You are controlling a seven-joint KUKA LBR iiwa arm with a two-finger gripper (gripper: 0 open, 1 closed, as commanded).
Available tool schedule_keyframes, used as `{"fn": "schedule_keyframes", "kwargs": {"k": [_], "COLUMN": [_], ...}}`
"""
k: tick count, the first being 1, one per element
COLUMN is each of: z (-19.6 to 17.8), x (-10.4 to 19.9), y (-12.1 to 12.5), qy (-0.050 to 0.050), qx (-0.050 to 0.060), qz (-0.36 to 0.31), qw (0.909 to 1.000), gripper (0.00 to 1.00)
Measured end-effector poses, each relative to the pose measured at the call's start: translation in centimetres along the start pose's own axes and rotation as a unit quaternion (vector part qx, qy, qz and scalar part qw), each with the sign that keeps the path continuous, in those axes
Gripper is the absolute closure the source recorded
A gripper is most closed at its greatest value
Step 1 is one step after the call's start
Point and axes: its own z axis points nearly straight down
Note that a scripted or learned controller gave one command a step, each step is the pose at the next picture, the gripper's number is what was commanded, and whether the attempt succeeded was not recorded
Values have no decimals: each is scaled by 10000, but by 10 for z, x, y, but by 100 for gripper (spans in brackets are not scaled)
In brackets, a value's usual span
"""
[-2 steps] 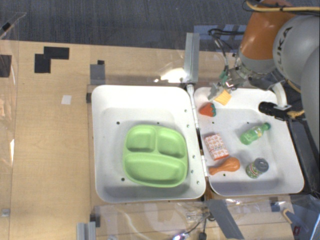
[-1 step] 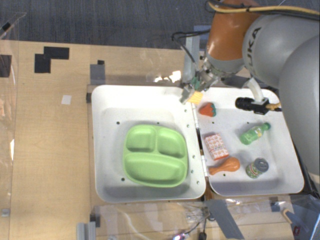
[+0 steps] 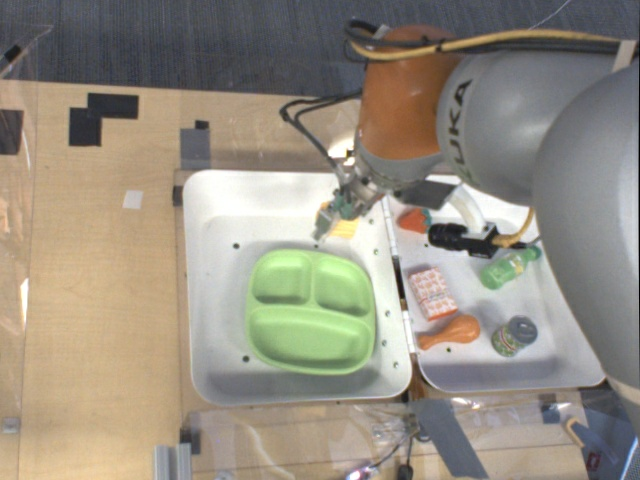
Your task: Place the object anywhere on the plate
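Three-welled glossy green plate (image 3: 312, 310) lies in shallow white bin (image 3: 214, 278)

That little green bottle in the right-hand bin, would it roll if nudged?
Probably: the green bottle lies on its side and looks round, so a sideways push may roll it. It looks like small plastic, so likely light. Its smooth curve might slip from a grip.

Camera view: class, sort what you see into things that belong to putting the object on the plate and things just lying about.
Job in hand: green plate; yellow object, likely the one to place, just below the gripper; left bin.

Lying about, in the right bin: green bottle; checked box; orange drumstick toy; tin can; red item.
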Motion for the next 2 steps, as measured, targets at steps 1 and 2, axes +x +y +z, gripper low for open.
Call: {"fn": "schedule_keyframes", "kwargs": {"k": [1, 2], "z": [46, 46], "x": [58, 58], "y": [-34, -35], "qy": [9, 6], "qx": [11, 8], "qz": [404, 409], "qw": [9992, 9992], "gripper": [100, 0]}}
